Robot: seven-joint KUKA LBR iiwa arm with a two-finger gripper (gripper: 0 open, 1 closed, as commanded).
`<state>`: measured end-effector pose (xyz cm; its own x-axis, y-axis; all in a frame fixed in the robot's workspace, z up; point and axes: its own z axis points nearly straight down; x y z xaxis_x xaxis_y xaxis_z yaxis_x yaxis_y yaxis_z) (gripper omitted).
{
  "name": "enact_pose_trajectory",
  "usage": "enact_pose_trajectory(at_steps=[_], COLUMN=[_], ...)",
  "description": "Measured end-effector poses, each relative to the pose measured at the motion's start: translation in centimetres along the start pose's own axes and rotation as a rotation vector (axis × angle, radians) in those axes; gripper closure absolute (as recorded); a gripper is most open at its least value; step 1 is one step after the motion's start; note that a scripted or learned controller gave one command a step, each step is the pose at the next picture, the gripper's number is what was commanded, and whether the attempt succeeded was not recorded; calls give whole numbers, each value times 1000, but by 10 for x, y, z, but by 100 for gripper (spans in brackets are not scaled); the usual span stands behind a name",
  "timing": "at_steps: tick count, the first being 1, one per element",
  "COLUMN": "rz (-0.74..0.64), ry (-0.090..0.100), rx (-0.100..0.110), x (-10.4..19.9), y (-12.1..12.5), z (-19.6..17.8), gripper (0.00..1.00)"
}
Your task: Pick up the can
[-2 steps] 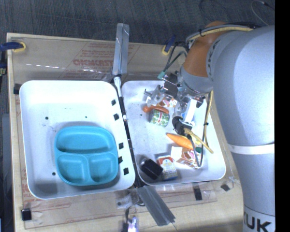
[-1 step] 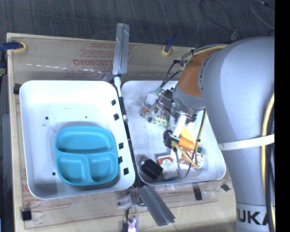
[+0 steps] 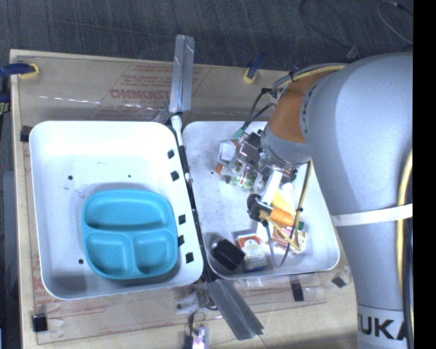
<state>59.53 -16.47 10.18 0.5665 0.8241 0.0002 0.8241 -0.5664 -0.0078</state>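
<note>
Grey arm low over the right bin, can not clearly made out

Grey and orange, the arm reached in from the right and hung over the right bin, its gripper down among the clutter at the bin's middle. Whether the pincer was spread or pressed together could not be told; wrist and cabling hid it. No can stood out plainly. The likeliest candidate was the small printed item just beside the gripper on its left, with green and red marks, but its shape was too small to confirm. Nearer the front wall lay an orange and yellow packet, a red-and-white box and a black object. The left bin held a blue divided tray.

Doing this step well would probably mean centring the gripper on the can alone, clear of the packets nearby, then closing squarely across its round body before lifting straight up.

Faint red print on the bench behind the bins could not be read. "KUKA" showed on the arm's base.
</note>
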Motion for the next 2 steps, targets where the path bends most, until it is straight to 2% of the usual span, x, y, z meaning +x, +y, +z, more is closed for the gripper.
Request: enact_pose_trajectory(at_steps=[1, 2], rz=[220, 237], ry=[-1, -3], rx=[-2, -1], x=[70, 71], y=[-46, -66], z=[-102, -88], gripper=[100, 100])
